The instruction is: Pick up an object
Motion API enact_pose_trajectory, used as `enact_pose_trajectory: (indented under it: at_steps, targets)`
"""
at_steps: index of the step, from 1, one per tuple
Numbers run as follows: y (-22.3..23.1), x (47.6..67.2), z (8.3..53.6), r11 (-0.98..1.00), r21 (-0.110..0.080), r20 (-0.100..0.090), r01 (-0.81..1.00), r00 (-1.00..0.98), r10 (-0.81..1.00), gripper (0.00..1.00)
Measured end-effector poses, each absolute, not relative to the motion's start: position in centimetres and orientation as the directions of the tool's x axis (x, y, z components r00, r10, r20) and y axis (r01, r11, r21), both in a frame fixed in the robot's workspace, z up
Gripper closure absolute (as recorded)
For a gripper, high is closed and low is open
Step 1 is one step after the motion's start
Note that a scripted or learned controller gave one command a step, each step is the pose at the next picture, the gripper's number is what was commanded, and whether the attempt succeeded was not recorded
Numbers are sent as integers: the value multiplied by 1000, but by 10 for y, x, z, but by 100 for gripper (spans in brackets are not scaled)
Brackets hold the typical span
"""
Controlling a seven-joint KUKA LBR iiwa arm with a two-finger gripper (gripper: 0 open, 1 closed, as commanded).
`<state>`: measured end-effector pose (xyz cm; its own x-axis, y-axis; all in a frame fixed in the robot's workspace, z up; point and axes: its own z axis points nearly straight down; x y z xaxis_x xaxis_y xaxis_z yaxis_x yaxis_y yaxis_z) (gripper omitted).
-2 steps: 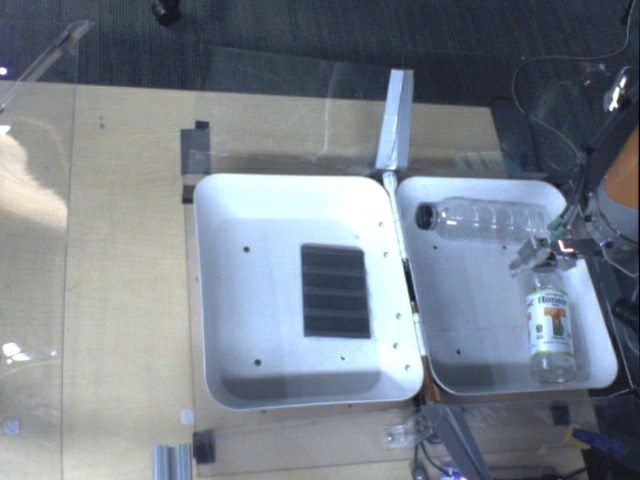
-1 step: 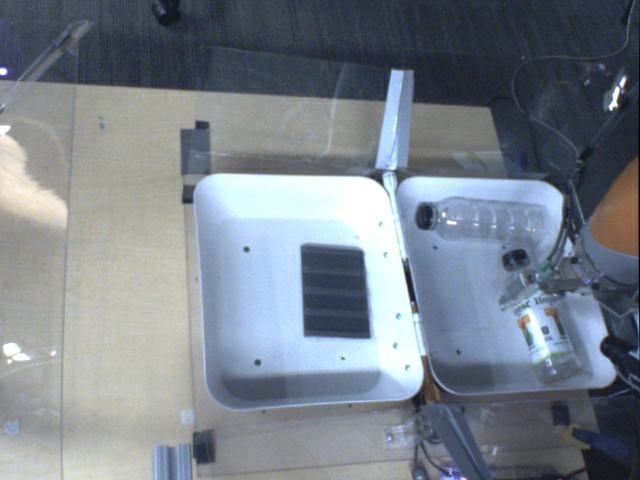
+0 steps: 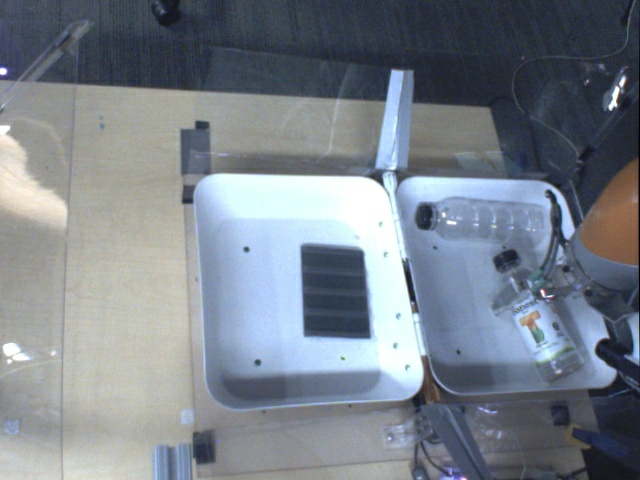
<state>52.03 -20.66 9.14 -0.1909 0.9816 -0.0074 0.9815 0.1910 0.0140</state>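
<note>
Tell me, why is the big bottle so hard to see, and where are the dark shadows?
In the camera view, the clear plastic bottle blends into the right bin because it is see-through; soft grey shadow lies along the near inside wall of the left bin; pale glare streaks the clear panel at left.

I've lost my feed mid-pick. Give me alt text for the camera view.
In the right white bin, the grey arm's hand sits low over a small clear bottle with a white label. A larger clear plastic bottle with a dark cap lies along that bin's far side. The left white bin holds a dark ribbed rectangular pad.
</note>
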Motion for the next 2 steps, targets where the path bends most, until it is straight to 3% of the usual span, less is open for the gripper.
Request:
enact_pose_trajectory:
  at_steps: [1, 2]
  targets:
    - [-206, 523, 103, 192, 20, -10, 981, -192, 981, 100]
    - [-205, 497, 146, 251, 8, -4, 968, -251, 968, 100]
